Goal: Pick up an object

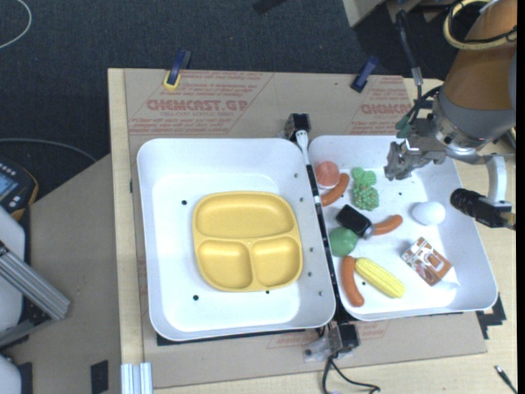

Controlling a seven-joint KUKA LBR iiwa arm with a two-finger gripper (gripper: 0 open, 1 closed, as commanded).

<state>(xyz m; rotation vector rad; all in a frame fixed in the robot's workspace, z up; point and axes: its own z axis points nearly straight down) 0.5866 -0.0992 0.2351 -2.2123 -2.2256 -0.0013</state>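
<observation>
Pincer (399, 167) hovered over upper part of right bin (480, 290), finger state impossible to tell, nothing seen between them.
Nearest candidate: broccoli (364, 187), just left of and below pincer, lumpy, no clear long axis, stacked roughly up-down in view. Risks judged: descent onto bare bin floor between broccoli and egg (427, 213), closing on nothing; egg round and smooth, likely to roll or squirt out. Crowded left side: tomato (327, 173), sausage (335, 190) with long axis diagonal, black block (354, 219) touching second sausage (385, 225), so fingers could nudge neighbours instead of straddling one. Corn (380, 277) lay lower, long axis diagonal, tip toward lower right. Left bin (160, 245) held yellow tray (246, 240), well apart.
</observation>
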